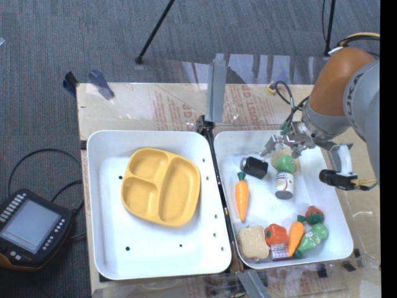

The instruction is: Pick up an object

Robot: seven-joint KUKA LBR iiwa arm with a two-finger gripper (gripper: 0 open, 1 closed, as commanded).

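The end effector [286,146] hangs low over the far side of the right bin [345,227], directly above a small rounded green toy vegetable [285,163] that sits just toward the bin's near edge from it; whether it is spread or pressed together cannot be told. A little upright can [284,185] stands just nearer than the green piece, a dark cylinder [254,166] lies beside it toward the divider, and a smooth orange plastic carrot [241,194] points its long axis from far edge to near edge. The left bin [99,166] carries a glossy yellow three-compartment plate [162,186].
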